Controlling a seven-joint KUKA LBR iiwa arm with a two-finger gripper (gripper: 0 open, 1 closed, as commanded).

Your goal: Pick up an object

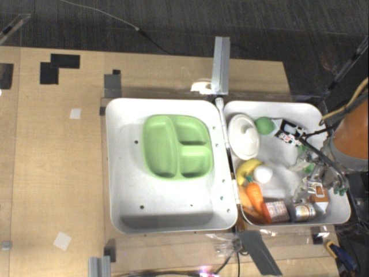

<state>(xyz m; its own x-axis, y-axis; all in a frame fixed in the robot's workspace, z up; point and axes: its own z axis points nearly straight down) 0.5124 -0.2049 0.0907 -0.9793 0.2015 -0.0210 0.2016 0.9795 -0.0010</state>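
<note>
Plastic clutter fills your right bin (340,212): a white bowl (244,136) at its far left, a green ball (264,125) beside it, a banana (248,168), white egg (263,174) and orange carrot (254,197) down the left wall, 2 cans (290,211) along the near edge. I judge the toys light, stiff and slick; you'd best pinch the carrot across its middle. Your gripper (316,180) hangs at the bin's right side, and whether it is spread I cannot tell. Left bin (124,154) carries 1 green divided tray (176,146); wood bench (52,178) lies around both.
</note>
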